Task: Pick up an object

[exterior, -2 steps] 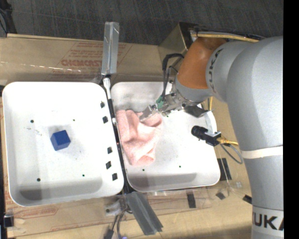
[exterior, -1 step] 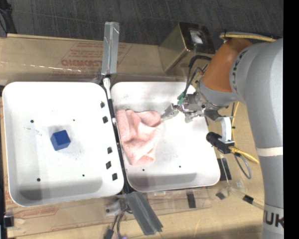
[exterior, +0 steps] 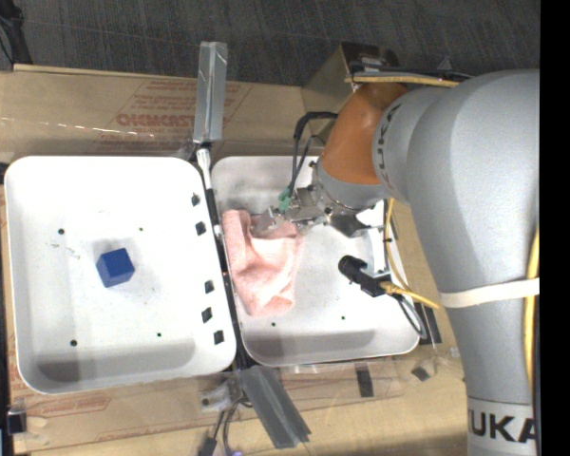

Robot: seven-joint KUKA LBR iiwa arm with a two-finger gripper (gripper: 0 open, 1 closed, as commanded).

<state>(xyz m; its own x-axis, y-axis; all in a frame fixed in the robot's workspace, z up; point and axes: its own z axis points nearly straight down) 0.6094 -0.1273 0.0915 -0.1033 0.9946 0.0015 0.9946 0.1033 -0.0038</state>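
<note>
The claw [exterior: 271, 220] is hanging over the pink cloth [exterior: 262, 262] in the right bin [exterior: 313, 345]; its state I cannot tell. The soft cloth is possibly slipping out during lifting.

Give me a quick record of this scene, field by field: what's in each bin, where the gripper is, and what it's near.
left bin: blue cube, alone near the middle
right bin: pink cloth, crumpled along the left wall
arm: reaches in from the right, over the right bin
gripper: at the cloth's upper edge
grasp: cannot tell
cube: untouched, far from the gripper
</note>
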